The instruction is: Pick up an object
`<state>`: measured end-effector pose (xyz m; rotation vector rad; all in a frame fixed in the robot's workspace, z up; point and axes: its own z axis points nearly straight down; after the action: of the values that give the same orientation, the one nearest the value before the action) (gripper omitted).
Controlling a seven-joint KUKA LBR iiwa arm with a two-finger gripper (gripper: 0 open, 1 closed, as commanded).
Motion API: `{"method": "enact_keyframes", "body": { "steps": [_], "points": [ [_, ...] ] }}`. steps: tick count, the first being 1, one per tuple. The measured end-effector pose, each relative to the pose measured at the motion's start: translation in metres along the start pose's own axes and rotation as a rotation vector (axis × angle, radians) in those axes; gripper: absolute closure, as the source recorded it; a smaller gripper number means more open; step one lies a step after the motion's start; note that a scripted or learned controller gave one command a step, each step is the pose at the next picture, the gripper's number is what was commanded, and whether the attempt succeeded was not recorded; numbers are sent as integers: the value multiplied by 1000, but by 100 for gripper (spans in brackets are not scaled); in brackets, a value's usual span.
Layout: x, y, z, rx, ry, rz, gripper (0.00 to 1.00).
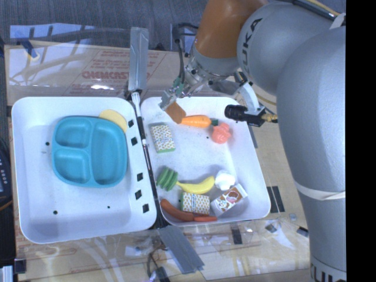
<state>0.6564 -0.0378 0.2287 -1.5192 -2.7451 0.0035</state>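
Clearly my claw (175,93) sat over the right bin's (258,175) far-left corner, and I couldn't tell its state. A brown block (175,113) lay just under it, touching the carrot's (196,121) left tip; the carrot ran off rightward.

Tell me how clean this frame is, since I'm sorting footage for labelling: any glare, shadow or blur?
Camera view: lighting is even and the toys in the right bin read sharply; the clear sheet behind the left bin catches streaky reflections; the arm looms large and soft at the right, hiding bench behind it; the gripper area is small and dark, so its detail is hard to read.
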Motion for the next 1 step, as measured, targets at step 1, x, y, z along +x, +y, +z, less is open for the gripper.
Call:
{"method": "enact_keyframes", "body": {
  "steps": [1],
  "points": [
    [-6, -4, 17, 1, 0, 235, 100]
  ]
}}
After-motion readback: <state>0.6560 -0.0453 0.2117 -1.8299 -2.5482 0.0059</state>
